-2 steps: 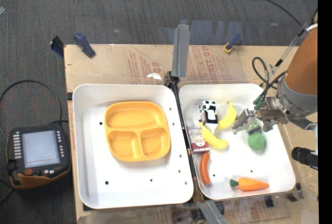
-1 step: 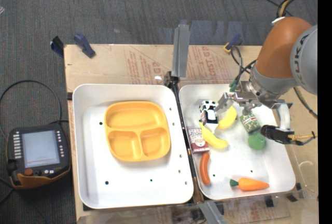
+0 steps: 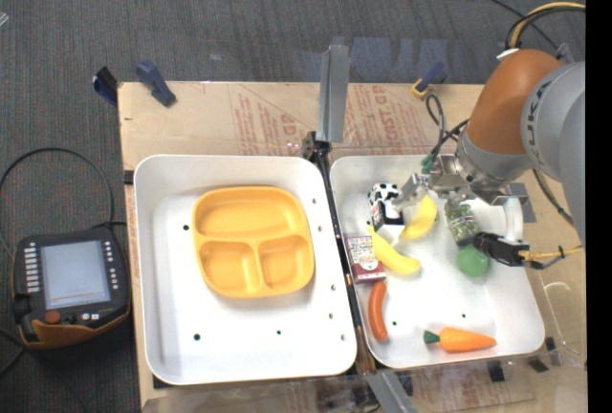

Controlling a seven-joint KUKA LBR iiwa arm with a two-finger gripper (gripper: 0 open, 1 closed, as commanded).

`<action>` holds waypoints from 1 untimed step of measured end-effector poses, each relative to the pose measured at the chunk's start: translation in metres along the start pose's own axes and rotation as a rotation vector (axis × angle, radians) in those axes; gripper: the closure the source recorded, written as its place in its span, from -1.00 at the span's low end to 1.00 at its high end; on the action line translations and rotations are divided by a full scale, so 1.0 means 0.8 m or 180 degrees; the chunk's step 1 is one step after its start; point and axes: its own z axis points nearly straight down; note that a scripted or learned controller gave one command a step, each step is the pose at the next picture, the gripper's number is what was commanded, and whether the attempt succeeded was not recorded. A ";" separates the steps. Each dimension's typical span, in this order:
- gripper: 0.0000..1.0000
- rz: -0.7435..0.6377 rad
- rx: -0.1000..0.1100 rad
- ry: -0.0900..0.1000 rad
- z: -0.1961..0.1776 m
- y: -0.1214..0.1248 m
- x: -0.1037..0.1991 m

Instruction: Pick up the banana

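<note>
In the right bin (image 3: pixel 521 306), banana (image 3: pixel 395 256) beside end effector (image 3: pixel 432 193)

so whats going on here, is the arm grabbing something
The KUKA arm reaches in from the right over the right bin, its gripper low above a banana near the bin's back. A second banana lies just in front of it, with a carrot, a sausage and a green ball around. Nothing looks lifted yet. The left bin holds a yellow divided plate.
</note>
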 end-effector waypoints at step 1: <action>1.00 0.0015 0.0019 0.0002 -0.009 -0.002 -0.002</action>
